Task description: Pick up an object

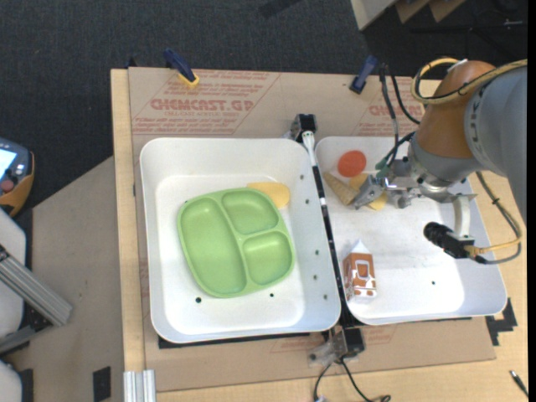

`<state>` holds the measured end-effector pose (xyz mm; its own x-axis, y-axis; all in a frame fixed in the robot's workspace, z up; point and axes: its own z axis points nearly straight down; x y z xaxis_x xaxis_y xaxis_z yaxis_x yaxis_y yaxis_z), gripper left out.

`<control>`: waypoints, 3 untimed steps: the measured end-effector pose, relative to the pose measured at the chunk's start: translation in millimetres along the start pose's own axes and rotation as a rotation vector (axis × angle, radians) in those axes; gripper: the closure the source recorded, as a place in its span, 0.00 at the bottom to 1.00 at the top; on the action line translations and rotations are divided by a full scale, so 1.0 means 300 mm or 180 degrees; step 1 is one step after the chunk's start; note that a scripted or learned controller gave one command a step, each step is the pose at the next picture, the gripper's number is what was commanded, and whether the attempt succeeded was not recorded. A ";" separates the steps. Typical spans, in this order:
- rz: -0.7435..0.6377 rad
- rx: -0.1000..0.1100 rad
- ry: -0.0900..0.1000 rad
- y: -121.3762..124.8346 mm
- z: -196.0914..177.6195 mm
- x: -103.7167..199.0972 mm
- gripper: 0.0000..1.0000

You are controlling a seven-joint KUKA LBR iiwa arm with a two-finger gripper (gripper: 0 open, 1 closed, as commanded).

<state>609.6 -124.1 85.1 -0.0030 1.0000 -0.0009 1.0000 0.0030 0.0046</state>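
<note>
In the right white plastic bin (469, 296), three small things were seen: a round orange object (352, 162) near the back wall, a tan wedge-shaped piece with a yellow bit beside it (345, 188) just in front of that, and a small white-and-brown carton (361, 275) lying near the divider, well apart from the others. The carton was judged light and fairly stiff, best taken across its narrow sides; the orange object was judged smooth and liable to roll. The wedge looked light and possibly soft.

The two-finger gripper (373, 193) was lowered beside the wedge, its tip close to or touching the yellow bit. How far it was spread, and whether anything was held, could not be told.

In the left white bin (155, 224) lay a green divided plastic tray (234, 241) and a pale yellow piece (271, 193) behind it.
</note>
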 end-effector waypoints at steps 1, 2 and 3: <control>0.0008 0.0000 -0.0006 0.090 0.000 -0.079 0.00; 0.0018 -0.0025 -0.0041 0.198 -0.011 0.020 0.00; 0.0004 -0.0008 -0.0008 0.194 -0.037 0.041 1.00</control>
<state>667.7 -111.6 96.4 -0.0017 1.0000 -0.0035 1.0000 0.0017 0.0071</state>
